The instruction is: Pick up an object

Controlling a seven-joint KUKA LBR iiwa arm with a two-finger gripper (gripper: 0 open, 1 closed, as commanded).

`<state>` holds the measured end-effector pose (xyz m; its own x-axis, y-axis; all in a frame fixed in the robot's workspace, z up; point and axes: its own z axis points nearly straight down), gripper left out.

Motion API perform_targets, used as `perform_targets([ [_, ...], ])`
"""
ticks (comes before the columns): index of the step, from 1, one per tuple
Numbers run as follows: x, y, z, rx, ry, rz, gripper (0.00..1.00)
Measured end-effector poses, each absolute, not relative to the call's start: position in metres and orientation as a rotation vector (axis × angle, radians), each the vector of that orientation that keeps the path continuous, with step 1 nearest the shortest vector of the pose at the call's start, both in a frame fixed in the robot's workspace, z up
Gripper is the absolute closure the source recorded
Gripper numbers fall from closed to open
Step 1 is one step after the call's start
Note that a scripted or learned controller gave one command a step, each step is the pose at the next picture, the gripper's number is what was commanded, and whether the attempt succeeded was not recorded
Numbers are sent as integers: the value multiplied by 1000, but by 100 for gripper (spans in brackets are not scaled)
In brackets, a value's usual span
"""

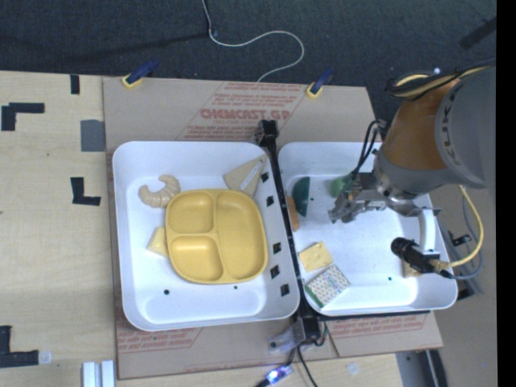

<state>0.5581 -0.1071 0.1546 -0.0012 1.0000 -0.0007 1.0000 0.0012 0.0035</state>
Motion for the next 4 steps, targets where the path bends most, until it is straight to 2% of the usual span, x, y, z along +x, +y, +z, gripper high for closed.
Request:
perform_targets([
  [1, 568, -110, 212, 2217, 2221, 4, 100],
  [2, 568, -109, 225, 2220, 2223, 0, 100],
  [4, 600, -2, 213, 2215, 2231, 0, 100],
])
